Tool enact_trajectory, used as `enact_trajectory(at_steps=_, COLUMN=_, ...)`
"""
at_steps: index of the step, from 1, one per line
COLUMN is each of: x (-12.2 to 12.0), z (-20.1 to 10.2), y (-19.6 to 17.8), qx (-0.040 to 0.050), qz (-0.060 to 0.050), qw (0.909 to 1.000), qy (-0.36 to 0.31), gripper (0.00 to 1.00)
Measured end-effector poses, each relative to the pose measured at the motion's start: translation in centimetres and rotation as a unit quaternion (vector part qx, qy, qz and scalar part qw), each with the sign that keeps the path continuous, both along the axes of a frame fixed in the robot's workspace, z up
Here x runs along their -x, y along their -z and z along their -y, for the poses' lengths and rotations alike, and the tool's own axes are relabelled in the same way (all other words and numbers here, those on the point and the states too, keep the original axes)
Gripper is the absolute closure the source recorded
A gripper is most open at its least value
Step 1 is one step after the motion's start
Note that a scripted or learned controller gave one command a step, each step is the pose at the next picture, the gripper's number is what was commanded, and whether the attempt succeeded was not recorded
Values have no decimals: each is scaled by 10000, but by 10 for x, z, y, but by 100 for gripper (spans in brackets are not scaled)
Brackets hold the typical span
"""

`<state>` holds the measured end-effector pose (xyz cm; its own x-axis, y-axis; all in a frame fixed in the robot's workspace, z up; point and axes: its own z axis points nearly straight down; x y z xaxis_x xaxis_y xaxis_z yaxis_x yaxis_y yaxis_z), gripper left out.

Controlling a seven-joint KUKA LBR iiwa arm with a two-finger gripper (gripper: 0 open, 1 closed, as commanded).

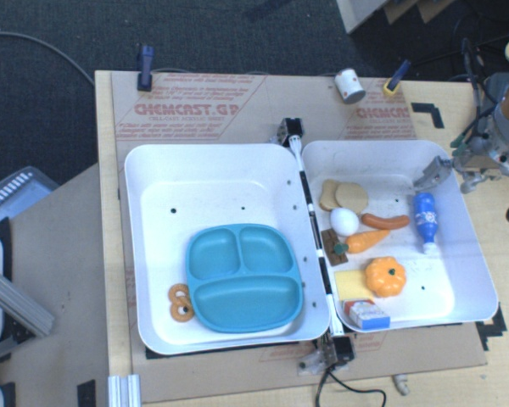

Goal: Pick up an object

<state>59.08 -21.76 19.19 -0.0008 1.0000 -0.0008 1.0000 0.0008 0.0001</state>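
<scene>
Gripper (445,170) hovered over the right bin (483,265) at its upper-right rim, fingers' state impossible to tell. Blue bottle (424,220) lay nearest, toward seven o'clock, long axis running twelve-to-six.

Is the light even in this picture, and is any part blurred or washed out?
Camera view: the light is soft and fairly even; the white bins look bright, almost washed out; shadows under the blue tray are faint; the hand at the right edge is slightly blurred.
</scene>
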Motion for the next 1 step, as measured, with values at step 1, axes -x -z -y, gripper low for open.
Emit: enact_trajectory(at_steps=1, x=-27, z=0, y=107, qx=-58, qz=-15, qw=10000, qy=-22, gripper=0)
